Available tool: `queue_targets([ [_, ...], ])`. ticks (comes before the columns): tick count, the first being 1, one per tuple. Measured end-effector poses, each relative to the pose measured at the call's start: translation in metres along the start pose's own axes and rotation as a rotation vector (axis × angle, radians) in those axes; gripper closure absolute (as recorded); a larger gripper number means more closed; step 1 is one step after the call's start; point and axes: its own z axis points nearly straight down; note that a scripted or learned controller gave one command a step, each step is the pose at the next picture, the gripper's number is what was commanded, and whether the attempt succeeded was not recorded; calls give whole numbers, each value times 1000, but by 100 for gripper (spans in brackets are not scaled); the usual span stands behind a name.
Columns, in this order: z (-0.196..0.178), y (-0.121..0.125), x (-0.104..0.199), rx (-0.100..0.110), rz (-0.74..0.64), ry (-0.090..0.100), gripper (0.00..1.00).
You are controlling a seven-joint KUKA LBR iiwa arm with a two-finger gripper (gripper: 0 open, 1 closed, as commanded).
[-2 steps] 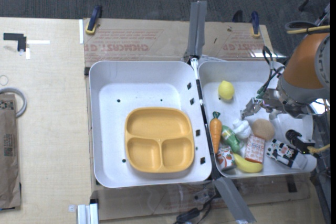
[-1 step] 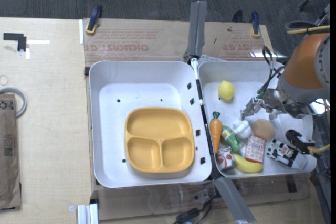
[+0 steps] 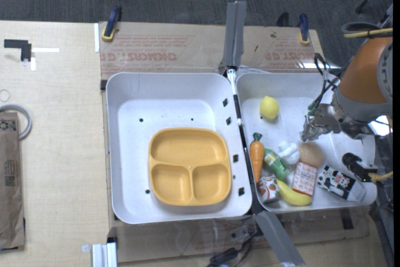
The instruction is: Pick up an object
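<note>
- gripper point(image 3: 310, 128) low in right bin point(image 3: 284, 87), mid-right of frame, above brown lump point(image 3: 310, 152)
- finger state: can't tell
- nothing lifted; grasp and lift left

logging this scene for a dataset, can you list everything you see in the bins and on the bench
divided plate: 1, yellow, three compartments, in the left bin
left bin: 1, white, centre of the bench
right bin: 1, white, beside the left bin
lemon: 1, yellow, upper part of the right bin
carrot: 1, orange with green top, by the right bin's left wall
green bottle: 1, green, right of the carrot
banana: 1, yellow, near edge of the right bin
small carton: 1, red and white, above the banana
black-and-white box: 1, right bin's near right corner
clamps: 2, blue and yellow, on the cardboard's far edge
arm: 1, grey with an orange band, reaching in from the right
gripper: 1, grey, over the right bin
</note>
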Motion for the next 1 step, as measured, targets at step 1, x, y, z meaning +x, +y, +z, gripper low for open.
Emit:
queue_targets([
  [1,-103,-2,1,0,141,0,100],
])
